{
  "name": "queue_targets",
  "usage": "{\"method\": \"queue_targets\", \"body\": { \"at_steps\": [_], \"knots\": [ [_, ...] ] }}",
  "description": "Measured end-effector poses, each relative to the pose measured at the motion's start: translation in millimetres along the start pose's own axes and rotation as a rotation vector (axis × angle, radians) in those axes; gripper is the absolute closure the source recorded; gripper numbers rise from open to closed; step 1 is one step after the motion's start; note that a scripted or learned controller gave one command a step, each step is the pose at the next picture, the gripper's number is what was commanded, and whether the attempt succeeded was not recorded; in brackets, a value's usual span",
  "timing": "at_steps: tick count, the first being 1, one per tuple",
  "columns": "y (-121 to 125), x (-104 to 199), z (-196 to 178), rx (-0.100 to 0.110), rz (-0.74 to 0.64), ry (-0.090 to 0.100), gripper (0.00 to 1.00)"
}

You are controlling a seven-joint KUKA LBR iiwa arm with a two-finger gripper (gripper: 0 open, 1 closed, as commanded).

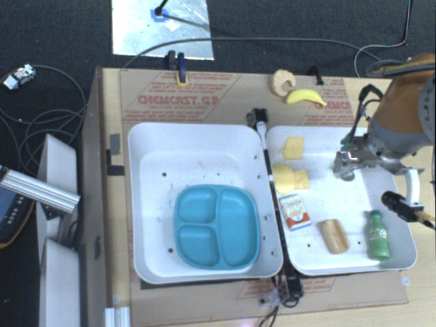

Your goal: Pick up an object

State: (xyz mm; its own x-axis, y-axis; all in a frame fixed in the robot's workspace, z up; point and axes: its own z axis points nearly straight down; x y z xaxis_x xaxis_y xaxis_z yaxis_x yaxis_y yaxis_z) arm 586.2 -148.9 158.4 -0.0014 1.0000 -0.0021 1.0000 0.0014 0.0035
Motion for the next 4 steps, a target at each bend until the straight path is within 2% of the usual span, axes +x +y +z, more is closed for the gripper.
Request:
{"method": "queue_targets", "body": {
  "at_steps": [1,2,3,4],
  "knots": [
    [0,1,0,0.001,-0.001,0.001,0.00],
    [-36,-30,55,0.004,0.001,0.001,0.00],
    [-9,-58,-16,-0.001,-0.003,0.000,0.00],
    [-40,-58,3,0.003,0.000,0.002,0.00]
  ]
}}
